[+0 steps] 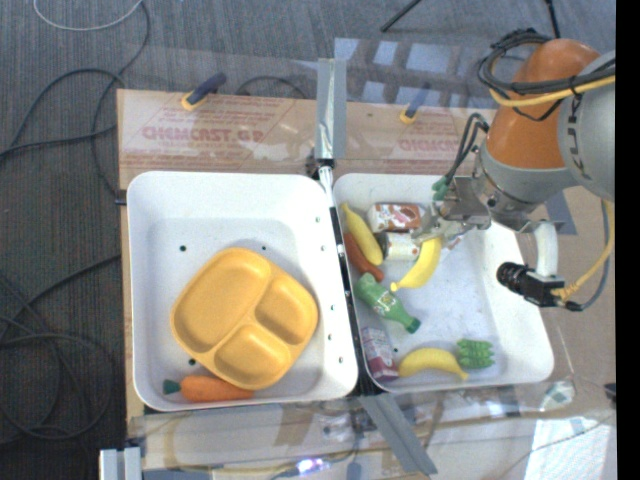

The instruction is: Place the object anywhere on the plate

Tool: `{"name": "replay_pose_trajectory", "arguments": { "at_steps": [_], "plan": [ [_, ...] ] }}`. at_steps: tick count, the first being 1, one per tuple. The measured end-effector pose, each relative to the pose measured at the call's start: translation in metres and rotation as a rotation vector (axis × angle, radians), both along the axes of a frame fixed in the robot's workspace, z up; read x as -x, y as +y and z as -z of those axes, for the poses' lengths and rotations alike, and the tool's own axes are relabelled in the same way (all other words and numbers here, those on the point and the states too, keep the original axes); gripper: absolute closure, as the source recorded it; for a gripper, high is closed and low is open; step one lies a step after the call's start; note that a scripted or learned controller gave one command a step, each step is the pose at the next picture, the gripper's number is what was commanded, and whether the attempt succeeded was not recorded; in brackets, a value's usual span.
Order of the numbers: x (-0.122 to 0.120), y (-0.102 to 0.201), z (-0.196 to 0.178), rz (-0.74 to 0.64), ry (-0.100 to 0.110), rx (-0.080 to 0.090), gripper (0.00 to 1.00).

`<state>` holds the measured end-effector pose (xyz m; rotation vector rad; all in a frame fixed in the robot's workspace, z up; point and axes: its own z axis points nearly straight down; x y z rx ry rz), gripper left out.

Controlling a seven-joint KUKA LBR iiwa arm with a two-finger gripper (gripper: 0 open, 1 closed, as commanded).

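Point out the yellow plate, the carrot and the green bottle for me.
yellow plate [205,313], camera view, left compartment floor.
carrot [215,390], camera view, middle of its orange body.
green bottle [385,305], camera view, middle of the bottle body.

Gripper [448,230] perhaps touching banana [422,265]

You look down from one fixed camera set high above the bench [200,138] at a slant, far enough back to take in both white bins, the left bin [150,208] and the right bin [520,348], with the arm [545,118] entering from your right edge.
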<state>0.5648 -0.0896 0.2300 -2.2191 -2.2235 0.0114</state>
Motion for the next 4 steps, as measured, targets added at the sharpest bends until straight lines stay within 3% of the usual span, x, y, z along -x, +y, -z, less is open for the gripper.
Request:
{"name": "replay_pose_trajectory", "arguments": {
  "at_steps": [1, 2, 3, 4],
  "plan": [
    [0.029, 0.080, 0.049, -0.145, 0.003, -0.006, 1.00],
    [0.067, 0.166, 0.021, -0.298, 0.003, -0.006, 1.00],
    [0.067, 0.165, 0.021, -0.297, 0.003, -0.006, 0.00],
    [0.069, 0.166, 0.014, -0.298, 0.010, -0.006, 1.00]
  ]
}}
